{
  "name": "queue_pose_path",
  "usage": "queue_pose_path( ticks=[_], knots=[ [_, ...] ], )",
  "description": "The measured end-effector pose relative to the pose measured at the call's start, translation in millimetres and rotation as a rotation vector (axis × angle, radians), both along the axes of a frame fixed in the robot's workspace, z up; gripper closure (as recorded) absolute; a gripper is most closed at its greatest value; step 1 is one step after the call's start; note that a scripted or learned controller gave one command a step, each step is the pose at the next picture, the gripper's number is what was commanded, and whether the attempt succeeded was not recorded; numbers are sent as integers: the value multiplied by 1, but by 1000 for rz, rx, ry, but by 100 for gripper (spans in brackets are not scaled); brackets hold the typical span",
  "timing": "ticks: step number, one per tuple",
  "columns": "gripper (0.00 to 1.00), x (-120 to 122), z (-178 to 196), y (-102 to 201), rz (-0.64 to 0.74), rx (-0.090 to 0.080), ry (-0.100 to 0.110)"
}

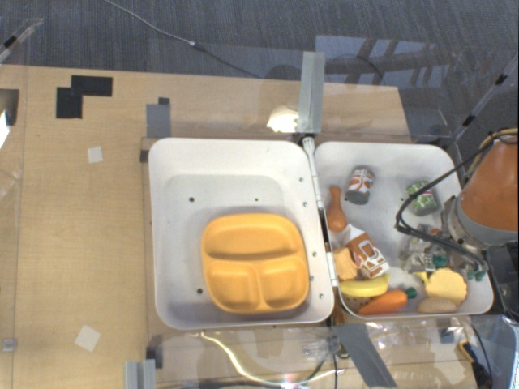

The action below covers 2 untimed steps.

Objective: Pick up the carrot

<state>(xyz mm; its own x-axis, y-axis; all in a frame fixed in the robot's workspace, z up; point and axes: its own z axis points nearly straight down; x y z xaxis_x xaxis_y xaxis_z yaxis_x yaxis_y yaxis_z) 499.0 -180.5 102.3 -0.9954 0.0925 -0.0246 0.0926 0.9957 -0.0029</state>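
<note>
One carrot (pixel 383 302) against right bin's (pixel 381 154) near rim (beside banana (pixel 364 287)), gripper (pixel 430 258) grip unclear

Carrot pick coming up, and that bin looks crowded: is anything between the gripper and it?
Yes. The carrot lies at the right bin's near edge, with the banana touching its far side and yellow cheese between it and the gripper.

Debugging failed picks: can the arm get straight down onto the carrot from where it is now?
Probably yes, but tight. The carrot lies uncovered on top at the right bin's near wall, with the arm just to its right. The banana touches it and the wall is close, leaving little finger room.
</note>
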Motion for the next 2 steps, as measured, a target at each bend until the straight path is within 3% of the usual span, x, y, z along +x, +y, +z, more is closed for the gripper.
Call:
queue_pose_path(
  ticks=[1,2],
  knots=[
    [100,-8,75,13,181,-1,11],
    [100,-3,-12,21,169,-2,7]
  ],
)
